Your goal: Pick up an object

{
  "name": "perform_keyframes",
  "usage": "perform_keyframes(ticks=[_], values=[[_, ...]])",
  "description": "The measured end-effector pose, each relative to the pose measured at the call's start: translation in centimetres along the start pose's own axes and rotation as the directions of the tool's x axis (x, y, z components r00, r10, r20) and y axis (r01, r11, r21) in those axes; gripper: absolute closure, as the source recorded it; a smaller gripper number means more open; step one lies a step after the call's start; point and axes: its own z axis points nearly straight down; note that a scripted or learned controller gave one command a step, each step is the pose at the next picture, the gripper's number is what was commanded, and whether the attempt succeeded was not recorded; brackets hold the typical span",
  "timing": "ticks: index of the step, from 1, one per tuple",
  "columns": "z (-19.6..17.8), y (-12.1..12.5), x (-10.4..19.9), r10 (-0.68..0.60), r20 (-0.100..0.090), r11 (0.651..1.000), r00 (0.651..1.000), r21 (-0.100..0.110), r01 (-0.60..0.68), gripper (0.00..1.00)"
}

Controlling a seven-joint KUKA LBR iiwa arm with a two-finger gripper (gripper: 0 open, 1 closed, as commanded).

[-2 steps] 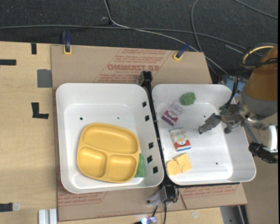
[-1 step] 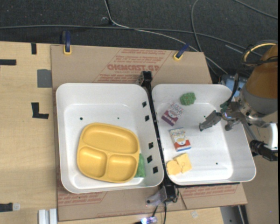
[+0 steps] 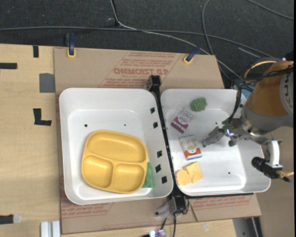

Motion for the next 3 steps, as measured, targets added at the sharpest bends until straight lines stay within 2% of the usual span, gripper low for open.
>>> perform_keyframes(ticks=[1, 2, 3], values=[[4.5, 0.1, 0.0, 0.000, 0.003, 1.000, 1.000, -0.006, 0.000, 0.00], [3.3, 0.2, -0.1, 0.000, 0.004, 1.000, 1.000, -0.008, 0.000, 1.00], [-0.9, -0.1, -0.1, 0.000, 0.001, 1.000, 1.000, -0.007, 0.000, 1.00]])
